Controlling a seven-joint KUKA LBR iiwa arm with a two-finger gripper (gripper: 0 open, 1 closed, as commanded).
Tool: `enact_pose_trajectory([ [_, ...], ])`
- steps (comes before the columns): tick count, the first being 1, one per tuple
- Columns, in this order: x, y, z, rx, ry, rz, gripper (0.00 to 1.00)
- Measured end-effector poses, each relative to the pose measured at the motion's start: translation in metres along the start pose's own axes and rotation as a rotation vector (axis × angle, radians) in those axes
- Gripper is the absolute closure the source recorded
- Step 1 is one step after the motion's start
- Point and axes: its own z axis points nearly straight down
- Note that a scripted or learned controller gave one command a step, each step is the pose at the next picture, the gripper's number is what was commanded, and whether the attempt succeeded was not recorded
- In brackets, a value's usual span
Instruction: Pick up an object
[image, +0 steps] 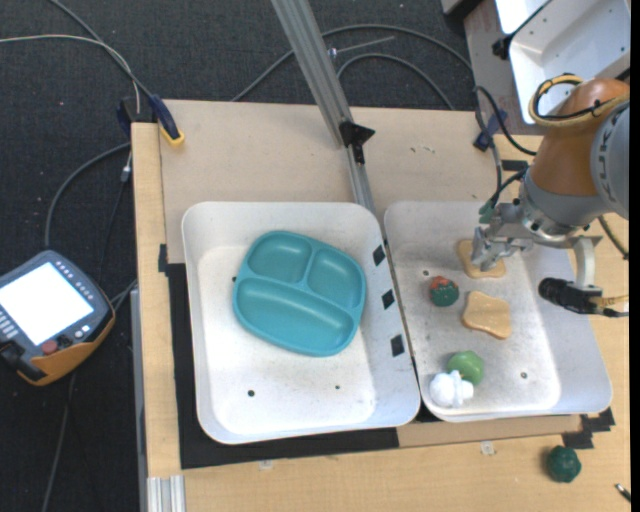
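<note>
1. Two white bins sit side by side on the table (260, 150); one teal divided plate (299, 291), five small items in the right bin, and one dark green ball (563, 463) outside it.
2. The left bin (215, 400) holds the teal divided plate, lying left of centre.
3. The right bin (580, 375) holds a tan piece (466, 251) at its far side, a red-and-green toy (443, 292) nearer, a toast-shaped tan slice (486, 314) to its right, a green round toy (465, 366), and a white lumpy toy (450, 389) at the near edge.
4. The end effector (489, 259) is down over the far tan piece; whether its fingers are open or closed I cannot tell.
5. Around: a handheld pendant (45, 315) on the floor at left, a metal post (325, 75) slanting over the table's far side, and the dark green ball at the near right corner.
</note>
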Motion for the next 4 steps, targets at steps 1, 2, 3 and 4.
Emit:
enact_pose_trajectory([
  [1, -0.009, 0.005, -0.054, -0.004, -0.002, 0.0, 1.0],
  [2, -0.009, 0.007, -0.103, -0.004, -0.002, -0.001, 1.0],
  [3, 0.046, -0.019, -0.095, 0.005, 0.002, -0.005, 1.0],
  [4, 0.091, -0.049, -0.089, 0.006, 0.003, -0.004, 1.0],
])
